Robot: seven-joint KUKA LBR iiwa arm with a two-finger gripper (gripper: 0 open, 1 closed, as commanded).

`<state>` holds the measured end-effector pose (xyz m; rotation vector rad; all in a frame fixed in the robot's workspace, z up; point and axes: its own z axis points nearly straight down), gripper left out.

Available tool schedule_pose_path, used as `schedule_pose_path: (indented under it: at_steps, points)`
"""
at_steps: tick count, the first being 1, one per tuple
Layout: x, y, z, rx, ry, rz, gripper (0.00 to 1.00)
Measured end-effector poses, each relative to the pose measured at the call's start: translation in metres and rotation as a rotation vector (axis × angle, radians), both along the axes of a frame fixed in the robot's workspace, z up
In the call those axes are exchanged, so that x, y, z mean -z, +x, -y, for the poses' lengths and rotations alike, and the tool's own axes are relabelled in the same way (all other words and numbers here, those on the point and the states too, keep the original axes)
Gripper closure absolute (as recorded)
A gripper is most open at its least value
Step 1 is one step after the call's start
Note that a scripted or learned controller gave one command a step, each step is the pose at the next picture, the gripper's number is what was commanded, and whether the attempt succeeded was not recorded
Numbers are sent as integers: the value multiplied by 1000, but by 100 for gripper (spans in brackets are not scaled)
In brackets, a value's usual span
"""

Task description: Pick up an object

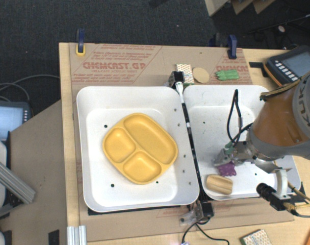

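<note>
A tan bread-like piece [218, 184] lies at the near edge of the right bin [206, 111], a small purple object [226, 168] just behind it — touching or almost touching the hand [231, 154], whose grip I cannot tell. The left bin [88, 137] holds a yellow divided tray [139, 148]. The worktop [119, 65] reads "CHEMCAST GP".

Your view cuts the arm [290, 121] off at the right edge. The wrist covers the gripper [230, 156], so you cannot tell how it stands. A purple object [226, 168] lies partly beneath it, its shape unclear. The arm hides part of the right bin [206, 116].
</note>
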<state>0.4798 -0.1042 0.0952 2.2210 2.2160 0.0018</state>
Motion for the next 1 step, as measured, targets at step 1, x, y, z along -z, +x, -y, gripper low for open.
schedule_pose_path:
  at_steps: [1]
  points:
    - [-93, 0, -91, -8, 2, 2, 100]
